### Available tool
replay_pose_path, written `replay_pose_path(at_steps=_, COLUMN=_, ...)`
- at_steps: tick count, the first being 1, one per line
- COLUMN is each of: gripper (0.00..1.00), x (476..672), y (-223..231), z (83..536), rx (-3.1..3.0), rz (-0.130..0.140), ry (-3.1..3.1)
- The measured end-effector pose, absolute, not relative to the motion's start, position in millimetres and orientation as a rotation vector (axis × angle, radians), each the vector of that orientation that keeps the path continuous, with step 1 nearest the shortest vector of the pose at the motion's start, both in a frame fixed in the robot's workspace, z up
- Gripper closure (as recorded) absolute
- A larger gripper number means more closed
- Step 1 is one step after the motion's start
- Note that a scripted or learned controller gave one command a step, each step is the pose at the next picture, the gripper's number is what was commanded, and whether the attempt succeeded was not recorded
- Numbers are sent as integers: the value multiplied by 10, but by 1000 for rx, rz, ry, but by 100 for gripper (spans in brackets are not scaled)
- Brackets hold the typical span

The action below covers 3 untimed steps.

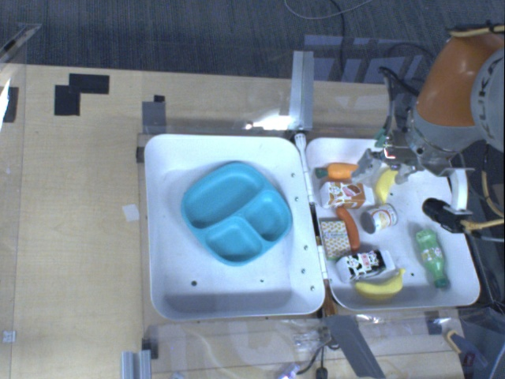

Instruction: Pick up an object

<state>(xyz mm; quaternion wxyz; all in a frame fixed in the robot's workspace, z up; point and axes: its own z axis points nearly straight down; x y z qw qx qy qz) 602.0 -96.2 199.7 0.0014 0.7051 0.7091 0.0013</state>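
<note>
Closest to me, along the near edge of the right bin (465, 294), lies a yellow banana (379, 287), with a small black-and-white carton (364, 264) touching it just behind. To the right a green bottle (431, 257) lies on its side. A little further in there is a patterned packet (334, 238) against the bin's left wall, a long orange sausage (348, 222) beside it, and a small tin (380, 217) tipped over. Beyond those sit a printed pouch (345, 193), a carrot (341, 171) and a second, smaller banana (385, 185) standing almost on end.

The left bin (166, 290) holds a blue divided plate (235, 211).

At the far right corner the gripper (389, 155) hangs low over the toys, just above the small banana and near the carrot. Nothing is visibly held, and I cannot tell how its tips are set, since the wrist hides them.

The likely target looks to be that small banana or the carrot. My worry is the crowding: things lie so close that a descent could land on two at once, or nudge the curved banana aside so it slips out of the pinch. The bin's back wall is near too, and a tip might catch it.
</note>
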Motion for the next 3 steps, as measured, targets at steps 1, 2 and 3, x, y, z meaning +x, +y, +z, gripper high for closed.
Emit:
replay_pose_path(at_steps=1, gripper=0, x=6540, y=-1429, z=1077, rx=2211, rz=23, ry=2196)
replay_pose_path(at_steps=2, gripper=0, x=6540, y=-1430, z=1076, rx=2211, rz=23, ry=2196)
replay_pose_path(at_steps=3, gripper=0, x=6587, y=-1559, z=1011, rx=2135, rz=23, ry=2278)
